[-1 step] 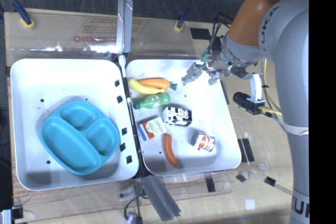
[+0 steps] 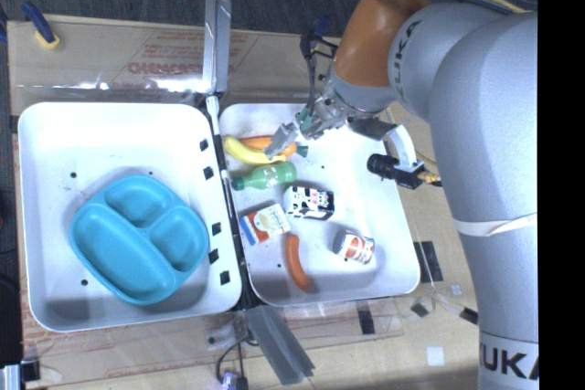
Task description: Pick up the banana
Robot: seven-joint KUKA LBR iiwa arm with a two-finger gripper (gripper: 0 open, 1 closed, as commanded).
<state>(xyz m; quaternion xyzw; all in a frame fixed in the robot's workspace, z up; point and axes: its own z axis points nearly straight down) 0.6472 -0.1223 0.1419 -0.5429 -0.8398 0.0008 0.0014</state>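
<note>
The yellow banana (image 2: pixel 243 151) lies in the right bin (image 2: pixel 388 224), at its upper left near the wall, with an orange carrot-like piece (image 2: pixel 267 142) against its far side. My gripper (image 2: pixel 294 138) is low over the banana's right end and the orange piece, fingertips pointing left. The arm's orange band (image 2: pixel 370 36) rises behind it.
In the right bin also lie a green bottle (image 2: pixel 265 176), a black-and-white carton (image 2: pixel 309 202), a small juice box (image 2: pixel 268 221), a sausage (image 2: pixel 295 260) and a red can (image 2: pixel 355 247). The left bin (image 2: pixel 55 151) holds a blue divided plate (image 2: pixel 139 237).
</note>
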